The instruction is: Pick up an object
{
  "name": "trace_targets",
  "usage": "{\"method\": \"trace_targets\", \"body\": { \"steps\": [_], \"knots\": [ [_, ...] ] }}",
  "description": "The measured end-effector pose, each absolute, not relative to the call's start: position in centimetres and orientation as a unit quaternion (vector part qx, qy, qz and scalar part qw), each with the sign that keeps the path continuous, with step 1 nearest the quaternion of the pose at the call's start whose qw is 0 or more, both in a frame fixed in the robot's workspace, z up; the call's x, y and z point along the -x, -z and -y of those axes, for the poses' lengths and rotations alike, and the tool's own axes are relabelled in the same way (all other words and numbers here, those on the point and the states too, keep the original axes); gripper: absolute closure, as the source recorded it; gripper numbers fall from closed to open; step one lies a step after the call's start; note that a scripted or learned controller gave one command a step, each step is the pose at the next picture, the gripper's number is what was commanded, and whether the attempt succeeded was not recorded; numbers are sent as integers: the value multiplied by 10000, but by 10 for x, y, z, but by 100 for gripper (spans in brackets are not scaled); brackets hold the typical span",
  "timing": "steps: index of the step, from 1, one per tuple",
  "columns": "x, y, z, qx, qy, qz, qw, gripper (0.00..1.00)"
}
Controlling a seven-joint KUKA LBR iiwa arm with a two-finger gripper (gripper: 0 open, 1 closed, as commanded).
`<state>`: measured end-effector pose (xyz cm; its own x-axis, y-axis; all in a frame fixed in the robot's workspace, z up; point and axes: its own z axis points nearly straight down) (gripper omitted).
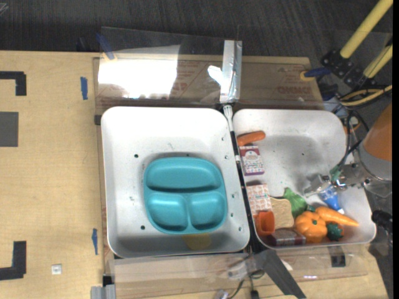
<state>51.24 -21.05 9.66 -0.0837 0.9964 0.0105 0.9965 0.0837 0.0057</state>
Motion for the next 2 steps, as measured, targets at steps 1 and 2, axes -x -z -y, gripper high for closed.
{"method": "trace_targets", "body": {
  "steps": [1, 2],
  "knots": [
    [-502, -100, 214, 6436, 45, 7653, 46, 0],
    [-482, -88, 190, 7067, 22, 7075, -40, 0]
  ]
}}
